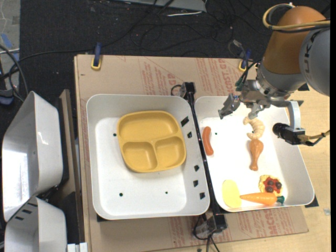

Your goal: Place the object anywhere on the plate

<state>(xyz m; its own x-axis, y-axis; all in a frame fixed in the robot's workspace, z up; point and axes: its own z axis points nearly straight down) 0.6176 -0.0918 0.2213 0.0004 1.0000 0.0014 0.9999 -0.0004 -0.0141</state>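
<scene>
A yellow plate with three compartments lies in the left bin. The right bin holds toy foods: a red sausage, a pale shrimp, a chicken drumstick, a yellow slice, a carrot and a small berry tart. My gripper hangs over the far part of the right bin, open, with nothing between its fingers. It is just left of the shrimp and to the upper right of the sausage.
A black divider runs between the two bins. Another white bin stands tilted off the bench's left edge. A black part with a cable hangs from the wrist over the right bin's far right side.
</scene>
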